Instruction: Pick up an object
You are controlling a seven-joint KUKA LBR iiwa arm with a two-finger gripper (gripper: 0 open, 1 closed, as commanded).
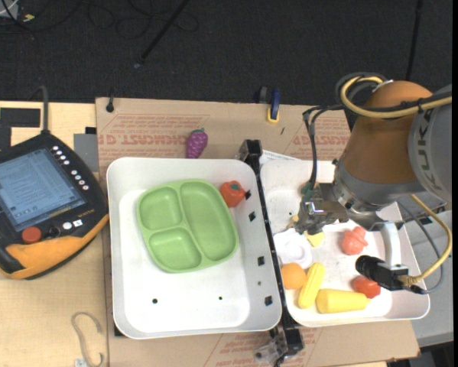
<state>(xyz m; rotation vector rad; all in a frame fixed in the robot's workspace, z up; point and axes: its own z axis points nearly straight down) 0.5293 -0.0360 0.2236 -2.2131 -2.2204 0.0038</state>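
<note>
While mirrored red print crosses the cardboard (148, 138), the hand (314, 219) hovers, grip state unclear.

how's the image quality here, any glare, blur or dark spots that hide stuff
Camera view: even overhead light, little shadow; mild glare washes out the right bin's white floor, so the pale cup barely stands out; the gripper sits in the arm's shade, its detail murky; the green plate and corn read sharp.

Even, bright overhead light, soft shadows, slightly grainy, dark background beyond.
</note>
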